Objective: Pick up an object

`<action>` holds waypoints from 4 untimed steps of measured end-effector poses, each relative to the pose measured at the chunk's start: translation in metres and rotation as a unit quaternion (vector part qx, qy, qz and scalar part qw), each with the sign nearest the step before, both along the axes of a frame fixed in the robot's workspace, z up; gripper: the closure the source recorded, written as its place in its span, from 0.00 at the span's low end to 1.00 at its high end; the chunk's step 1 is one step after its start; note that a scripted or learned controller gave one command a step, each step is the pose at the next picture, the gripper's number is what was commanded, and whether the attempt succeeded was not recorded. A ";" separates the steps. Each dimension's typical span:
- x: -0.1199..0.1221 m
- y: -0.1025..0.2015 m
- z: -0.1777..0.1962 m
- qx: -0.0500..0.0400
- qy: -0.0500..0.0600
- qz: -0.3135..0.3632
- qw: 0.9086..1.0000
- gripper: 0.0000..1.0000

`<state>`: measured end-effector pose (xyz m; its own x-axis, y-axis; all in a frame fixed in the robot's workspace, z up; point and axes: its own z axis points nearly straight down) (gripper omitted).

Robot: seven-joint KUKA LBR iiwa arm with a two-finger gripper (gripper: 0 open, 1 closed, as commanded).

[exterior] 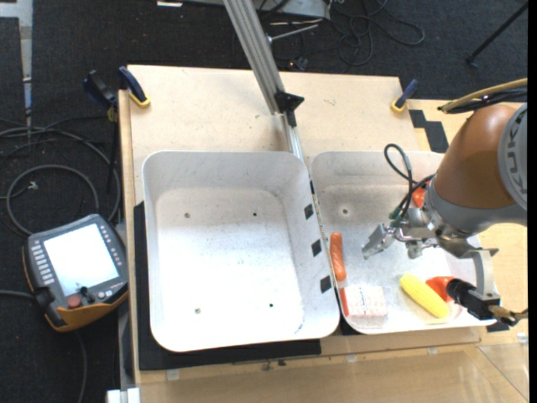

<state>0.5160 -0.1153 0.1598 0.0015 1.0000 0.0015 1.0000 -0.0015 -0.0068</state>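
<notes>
My gripper (379, 240) hangs over the middle of the right bin (361, 179), open and pointing left, with nothing between its fingers. An orange carrot-shaped object (337, 256) lies along the bin's left wall, a little left of the gripper. A white box with red print (366, 302) sits at the bin's front left. A yellow banana-shaped object (423, 296) lies at the front right, below the gripper, and a small orange-red object (441, 285) touches its right side.
The left bin (159, 225) stands beside the right one, sharing a middle wall. A slanted metal rail (256, 44) runs down from the back to the bins' junction. Clamps sit at the bench's back corners. A teach pendant (75, 267) lies off the bench at left.
</notes>
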 end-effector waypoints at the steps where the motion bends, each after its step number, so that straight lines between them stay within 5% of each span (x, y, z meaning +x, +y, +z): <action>1: -0.001 -0.005 -0.063 0.000 0.000 0.000 1.000 0.00; 2: 0.001 -0.005 -0.049 -0.001 -0.003 0.000 1.000 1.00; 4: -0.002 0.009 0.055 -0.001 -0.006 0.003 1.000 1.00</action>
<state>0.5135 -0.1065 0.2152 -0.0039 1.0000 -0.0011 1.0000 0.0039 0.0054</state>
